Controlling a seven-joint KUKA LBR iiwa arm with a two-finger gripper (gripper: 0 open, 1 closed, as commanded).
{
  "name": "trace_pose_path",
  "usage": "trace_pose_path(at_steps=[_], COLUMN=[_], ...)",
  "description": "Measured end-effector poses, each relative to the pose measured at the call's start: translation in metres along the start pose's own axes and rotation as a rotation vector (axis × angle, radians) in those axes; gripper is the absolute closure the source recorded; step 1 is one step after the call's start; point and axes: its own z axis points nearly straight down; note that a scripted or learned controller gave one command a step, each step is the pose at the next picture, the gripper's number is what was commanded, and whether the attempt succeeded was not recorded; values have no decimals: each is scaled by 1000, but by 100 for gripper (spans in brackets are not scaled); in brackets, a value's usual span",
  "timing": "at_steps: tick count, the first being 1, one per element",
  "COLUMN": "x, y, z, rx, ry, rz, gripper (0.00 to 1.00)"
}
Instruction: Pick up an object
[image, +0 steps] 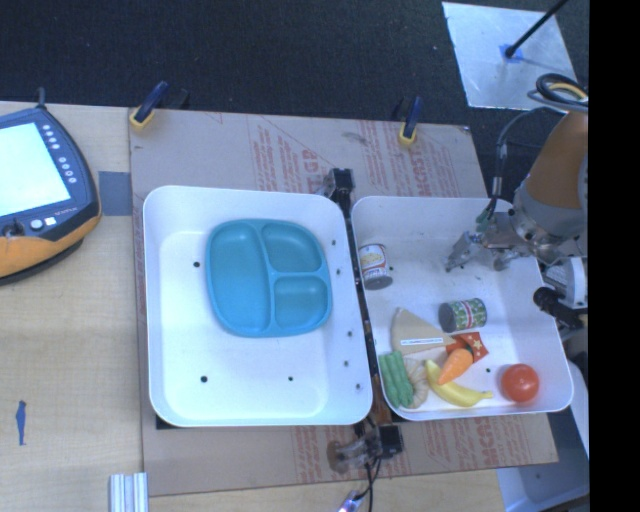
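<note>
Two white bins (160, 300) share the bench. Gripper (478, 252), jaw state indeterminate, hangs over the right bin's far side; green can (462, 314), carrot (456, 363) and tomato (519, 382) lie nearer.

The right bin (545, 300) holds the toys. A small silver can (374, 266) stands by its left wall. A green can (462, 314) lies on its side in the middle. Near its front wall lie green beans (396, 379), a yellow banana (456, 391), an orange carrot (456, 363) and a red tomato (519, 383).
</note>
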Motion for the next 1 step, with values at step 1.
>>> trace_pose_path(at_steps=[1], x=[0], y=[-105], z=[1], rx=[4], ry=[-1], rz=[-2], gripper=[0])
